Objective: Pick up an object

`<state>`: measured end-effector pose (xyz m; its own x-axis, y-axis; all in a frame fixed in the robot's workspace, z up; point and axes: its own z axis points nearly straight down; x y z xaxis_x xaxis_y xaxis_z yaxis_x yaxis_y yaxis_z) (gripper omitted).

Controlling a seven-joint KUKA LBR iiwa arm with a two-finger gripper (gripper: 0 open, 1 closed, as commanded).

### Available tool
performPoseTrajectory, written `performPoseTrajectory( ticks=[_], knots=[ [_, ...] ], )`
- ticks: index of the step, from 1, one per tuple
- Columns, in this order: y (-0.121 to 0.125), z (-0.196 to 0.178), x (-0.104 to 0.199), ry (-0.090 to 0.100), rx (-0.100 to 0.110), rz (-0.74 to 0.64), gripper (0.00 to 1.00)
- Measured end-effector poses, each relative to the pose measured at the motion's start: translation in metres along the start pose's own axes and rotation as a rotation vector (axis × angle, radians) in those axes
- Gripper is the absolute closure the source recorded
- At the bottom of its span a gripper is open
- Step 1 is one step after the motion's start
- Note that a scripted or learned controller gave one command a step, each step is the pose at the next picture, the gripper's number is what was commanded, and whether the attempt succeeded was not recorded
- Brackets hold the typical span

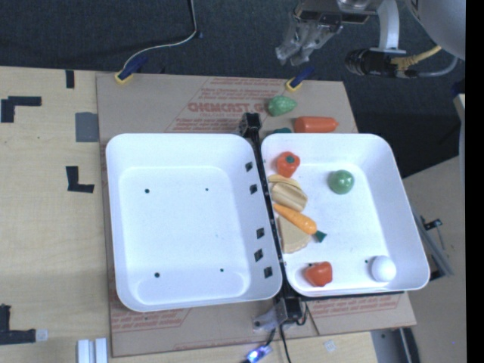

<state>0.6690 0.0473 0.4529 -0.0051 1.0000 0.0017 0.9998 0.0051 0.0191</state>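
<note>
Bench (45,203): pale wood surface with dark tape marks, seen from above at a slant.

Cardboard sheet (219,108): brown, printed with red lettering, lying on the bench under both bins.

Left bin (121,153): shallow, white, four small dark dots on its floor.

Right bin (378,157): shallow, white, edge to edge with the left bin along a row of black clips.

Arm (446,6): grey, entering from the upper right, high over the dark floor beyond the bench.

Gripper (301,48): hanging above the far edge of the cardboard, well apart from both bins. Nothing between its fingers; how wide they stand I cannot tell from here.

Tan bread-like pieces (291,237): two flat rounds, overlapping, against the right bin's left wall.

Orange carrot (296,219): lying slantwise across the tan pieces, green tip toward the bin's middle.

Second orange piece (314,125): long, outside the bins, on the cardboard just beyond the right bin's far rim.

Green lump (280,105): on the cardboard, just beside that orange piece.

Red tomato-like piece (287,162): green top, far left of the right bin, touching the tan pieces.

Green ball (341,181): alone near the bin's middle.

Red pepper-like piece (319,274): near rim of the right bin.

White ball (382,268): near right corner.
</note>
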Motion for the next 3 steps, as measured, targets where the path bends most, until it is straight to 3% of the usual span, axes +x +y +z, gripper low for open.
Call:
performPoseTrajectory(
  ticks=[1,2,3],
  knots=[
    [-0.024,-0.089,0.01,0.0,0.009,0.001,1.0],
    [-0.056,0.082,0.087,-0.003,0.038,-0.003,1.0],
    [-0.074,0.218,0.17,-0.004,0.034,-0.004,1.0]
  ],
)
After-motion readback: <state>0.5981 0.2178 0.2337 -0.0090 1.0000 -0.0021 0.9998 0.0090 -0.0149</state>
